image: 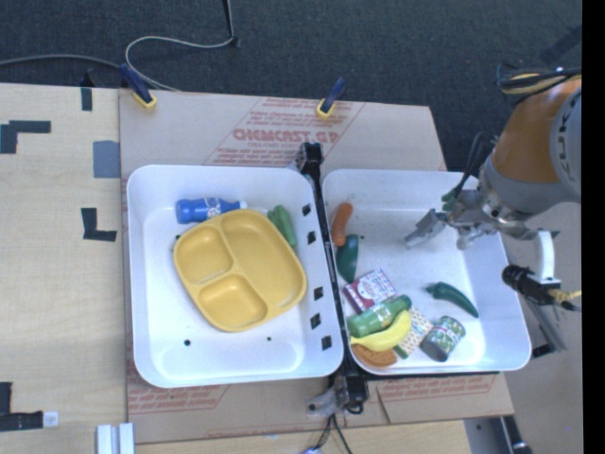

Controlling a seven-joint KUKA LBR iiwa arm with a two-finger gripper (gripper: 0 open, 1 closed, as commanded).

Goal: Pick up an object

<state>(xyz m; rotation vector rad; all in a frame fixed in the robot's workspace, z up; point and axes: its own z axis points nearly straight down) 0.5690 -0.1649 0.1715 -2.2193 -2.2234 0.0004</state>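
Nearest the lens, the right shallow white plastic bin (492, 348) holds the clutter; the left white bin (151, 282) carries a yellow divided plastic tray (238, 268), with a blue bottle (206, 208) and a green vegetable toy (282, 223) at its far edge. Grey two-finger gripper (444, 232) hangs over the right bin's far half, fingers spread, nothing between them. Below it: dark green pepper (452, 297), yellow banana (389, 334), small grey-green can (442, 339). Orange carrot toy (340, 221) lies by the divider.
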